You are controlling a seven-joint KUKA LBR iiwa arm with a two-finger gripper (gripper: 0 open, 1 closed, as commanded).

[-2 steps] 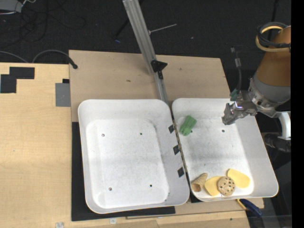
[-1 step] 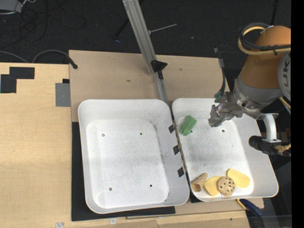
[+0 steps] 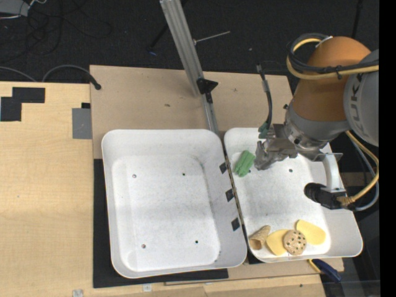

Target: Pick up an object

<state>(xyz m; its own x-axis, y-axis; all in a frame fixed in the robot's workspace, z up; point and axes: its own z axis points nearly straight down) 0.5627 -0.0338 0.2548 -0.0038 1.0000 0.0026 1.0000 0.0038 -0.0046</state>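
Observation:
My gripper hangs low over the far left part of the right bin. A green ridged object lies just to its left, close to the bin's left wall and apart from the fingers as far as I can see. At the near edge of the same bin lie a tan cone-shaped piece, a round perforated cookie-like piece and two yellow pieces.
The left bin sits beside the right one, joined by black clips. A slanted metal rail rises behind the bins. The arm's orange band and grey body loom over the right bin's far right corner.

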